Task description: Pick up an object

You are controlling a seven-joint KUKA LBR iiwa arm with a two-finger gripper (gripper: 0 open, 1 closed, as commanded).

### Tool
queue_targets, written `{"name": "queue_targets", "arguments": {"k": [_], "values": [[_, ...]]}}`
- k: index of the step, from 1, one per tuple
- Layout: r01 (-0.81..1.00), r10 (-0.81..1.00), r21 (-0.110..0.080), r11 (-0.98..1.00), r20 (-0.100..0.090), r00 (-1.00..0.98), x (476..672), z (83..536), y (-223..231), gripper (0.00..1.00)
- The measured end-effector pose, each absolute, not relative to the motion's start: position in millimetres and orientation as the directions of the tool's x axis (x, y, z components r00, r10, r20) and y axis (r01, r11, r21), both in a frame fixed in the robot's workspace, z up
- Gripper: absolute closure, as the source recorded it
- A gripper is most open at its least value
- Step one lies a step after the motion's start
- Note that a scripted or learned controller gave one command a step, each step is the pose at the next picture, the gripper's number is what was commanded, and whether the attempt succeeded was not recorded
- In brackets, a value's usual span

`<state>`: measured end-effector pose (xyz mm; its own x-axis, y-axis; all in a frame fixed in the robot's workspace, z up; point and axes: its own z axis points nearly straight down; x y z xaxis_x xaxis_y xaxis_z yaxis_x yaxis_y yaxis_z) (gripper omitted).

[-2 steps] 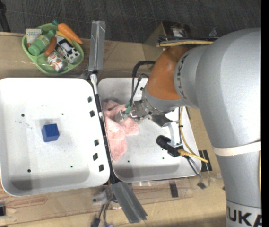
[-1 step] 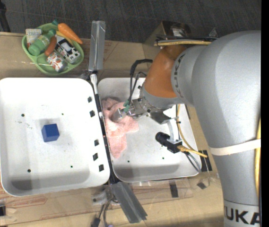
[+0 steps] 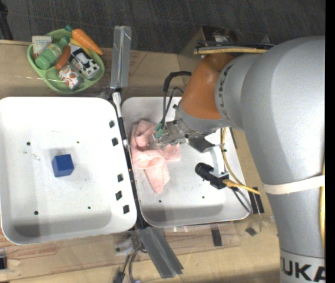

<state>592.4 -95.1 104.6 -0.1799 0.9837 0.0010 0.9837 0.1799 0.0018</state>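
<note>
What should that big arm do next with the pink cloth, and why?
Probably come straight down a little onto the pink cloth. The gripper sits at the cloth's upper edge in the right bin, and the view does not show the cloth caught between its fingers, so lifting now would likely bring up nothing.

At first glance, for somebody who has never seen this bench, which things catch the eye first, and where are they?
The big grey arm with its orange band dominates the right side, its gripper down at a crumpled pink cloth in the right bin. A lone blue cube sits in the left bin. Beyond that bin, a green bowl holds toy food, including a carrot.
</note>
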Motion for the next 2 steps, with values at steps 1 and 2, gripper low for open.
{"name": "queue_targets", "arguments": {"k": [1,2], "values": [[0.984,0.984,0.002,0.180,0.000,-0.180,592.4,104.8,-95.5,0.00],[0.988,0.988,0.001,0.152,0.001,-0.152,593.9,94.3,-107.6,0.00]]}}
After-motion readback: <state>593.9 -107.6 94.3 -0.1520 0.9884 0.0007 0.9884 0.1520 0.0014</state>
